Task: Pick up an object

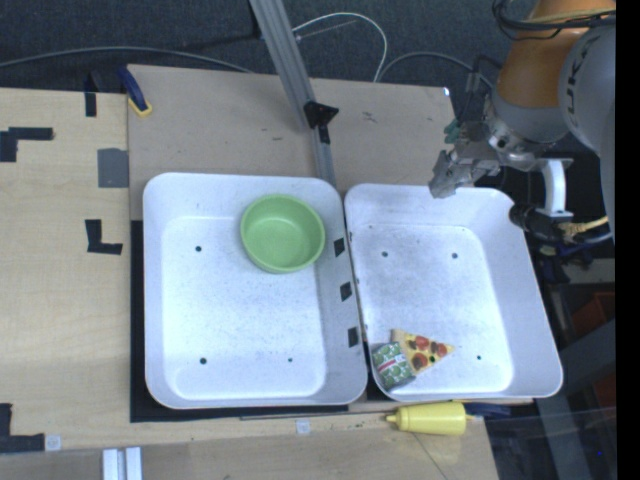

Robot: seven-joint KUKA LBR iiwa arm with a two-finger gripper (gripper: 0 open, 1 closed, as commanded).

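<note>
From the fixed camera above the bench, two shallow white plastic bins sit side by side on a pale wooden benchtop [60,268]. The left bin [175,298] holds a round light-green plastic bowl [283,233], upright, near its far wall and toward the side it shares with its neighbour. The right bin [500,298] holds two small things in its near-left corner: a flat toy pizza slice with red spots [424,349], and, touching its left end, a small green-and-white printed packet [392,365]. A yellow plastic squeeze bottle [432,419] lies on its side on the bench just outside the right bin's near rim. The grey arm with the orange band [545,63] reaches in from the right, and its two-finger gripper [447,180] hangs over the far rim of the right bin, well apart from bowl, slice and packet; nothing shows between its fingers, and whether they are apart or together I cannot tell.
</note>
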